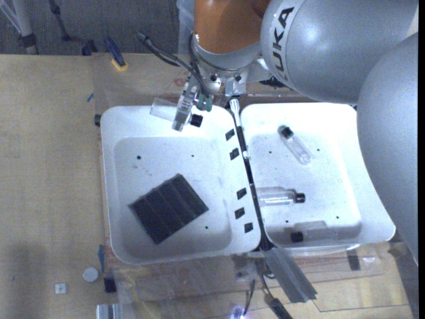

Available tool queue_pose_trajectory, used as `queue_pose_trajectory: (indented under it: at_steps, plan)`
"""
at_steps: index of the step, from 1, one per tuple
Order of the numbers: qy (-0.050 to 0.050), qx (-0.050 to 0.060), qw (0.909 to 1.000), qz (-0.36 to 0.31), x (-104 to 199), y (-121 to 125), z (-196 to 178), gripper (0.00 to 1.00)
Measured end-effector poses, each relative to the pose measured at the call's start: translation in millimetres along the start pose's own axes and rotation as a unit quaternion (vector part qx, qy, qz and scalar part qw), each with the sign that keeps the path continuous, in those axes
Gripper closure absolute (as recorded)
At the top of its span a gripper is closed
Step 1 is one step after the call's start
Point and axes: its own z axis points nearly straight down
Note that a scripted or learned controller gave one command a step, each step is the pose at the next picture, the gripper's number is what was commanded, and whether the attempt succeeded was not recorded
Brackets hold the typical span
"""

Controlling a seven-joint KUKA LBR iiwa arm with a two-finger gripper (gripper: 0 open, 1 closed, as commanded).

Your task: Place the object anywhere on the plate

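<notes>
The pincer (188, 109) hangs over the back rim of the left bin (116, 178), its fingers closed on a clear vial with a black cap (174, 109) that sticks out sideways toward the left, cap end nearest the fingers. The grip looks to fall close to the cap rather than mid-body, so the long free end could swing or slip out during travel; that is the likeliest failure. Below and a little left of the pincer, well apart from it on the bin floor, lies the dark ribbed square plate (169, 208), set at an angle. If the vial is let go from height or while tilted, its round body may roll off the plate's ridges onto the white floor. To the pincer's right, beyond the divider, the right bin (345, 178) holds three more vials, one (294, 143) nearest, another (279, 196) farther, a third (311, 232) by the front wall.
</notes>
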Motion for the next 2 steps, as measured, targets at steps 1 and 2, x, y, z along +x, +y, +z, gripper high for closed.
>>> queue_pose_trajectory:
  at_steps: [1,2]
  plan:
    - [-0.001,0.0,0.9861,-0.166,-3,-2,-148,1.0]
    - [-0.002,-0.001,0.8328,-0.554,-12,-11,-174,1.0]
